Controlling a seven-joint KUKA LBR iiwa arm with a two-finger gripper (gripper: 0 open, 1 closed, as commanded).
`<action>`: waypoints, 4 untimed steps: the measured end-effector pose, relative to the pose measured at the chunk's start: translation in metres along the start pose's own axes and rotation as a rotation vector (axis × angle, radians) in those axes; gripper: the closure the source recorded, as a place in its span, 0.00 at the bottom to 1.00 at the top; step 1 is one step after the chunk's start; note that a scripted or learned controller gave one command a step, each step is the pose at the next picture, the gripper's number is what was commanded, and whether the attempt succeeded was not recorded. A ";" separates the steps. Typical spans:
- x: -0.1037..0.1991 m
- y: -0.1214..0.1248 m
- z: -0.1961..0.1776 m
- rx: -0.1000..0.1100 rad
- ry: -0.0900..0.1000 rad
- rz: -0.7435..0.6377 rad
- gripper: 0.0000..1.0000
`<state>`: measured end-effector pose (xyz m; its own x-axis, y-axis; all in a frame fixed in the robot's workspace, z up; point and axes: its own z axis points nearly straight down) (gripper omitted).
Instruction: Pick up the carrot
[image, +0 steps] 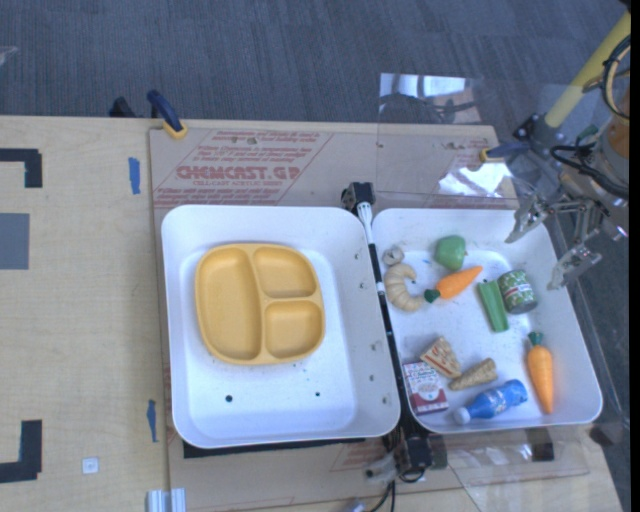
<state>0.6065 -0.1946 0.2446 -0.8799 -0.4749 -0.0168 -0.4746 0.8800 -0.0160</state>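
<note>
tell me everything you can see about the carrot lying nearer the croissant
This carrot is a small toy, apparently smooth plastic: an orange tapered body with a dark green stub at its lower-left end. It lies flat and slanted in the right bin, tip pointing up-right. The green pepper sits just above it, seemingly touching; the croissant lies to its left, stub close by.

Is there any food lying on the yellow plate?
No. The yellow plate has three bare compartments; both carrots lie in the right bin.
</note>
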 end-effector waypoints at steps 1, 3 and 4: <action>-0.027 -0.032 0.132 -0.017 0.002 0.073 0.00; -0.071 0.051 0.156 -0.012 0.006 0.148 0.00; -0.026 0.053 0.154 -0.011 0.007 0.247 0.00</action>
<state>0.6075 -0.1368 0.0901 -0.9695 -0.2450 -0.0121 -0.2450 0.9695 -0.0018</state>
